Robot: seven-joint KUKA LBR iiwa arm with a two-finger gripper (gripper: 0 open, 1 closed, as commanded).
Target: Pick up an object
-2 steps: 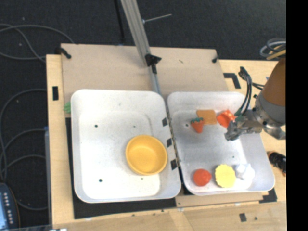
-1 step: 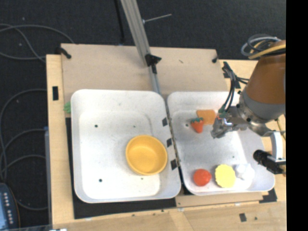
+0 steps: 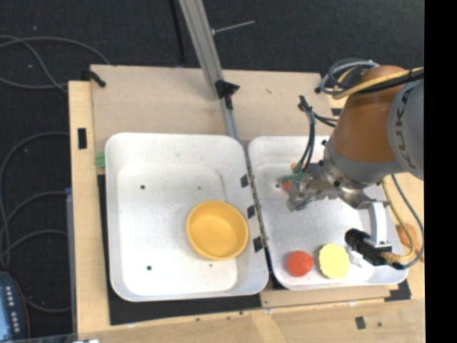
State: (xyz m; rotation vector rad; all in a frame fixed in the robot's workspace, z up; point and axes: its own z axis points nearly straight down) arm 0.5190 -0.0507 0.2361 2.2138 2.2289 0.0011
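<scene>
Yellow bowl [image 3: 217,229] sat in left bin [image 3: 136,163], well apart from hand. Hand [image 3: 298,194] hung low over right bin [image 3: 275,152], upper-left part; small orange-red thing [image 3: 286,185] just beside it, left. Red ball [image 3: 300,263] and yellow round piece [image 3: 333,261] lay nearer camera, along front wall, touching or nearly. Hand state: cannot tell. No readable writing.

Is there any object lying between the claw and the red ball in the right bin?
Nothing visible lies between them. The claw is over the upper part of the right bin, and the red ball sits near the bin's front edge. The bin floor between them is bare. The yellow object lies beside the ball, off that path.
</scene>
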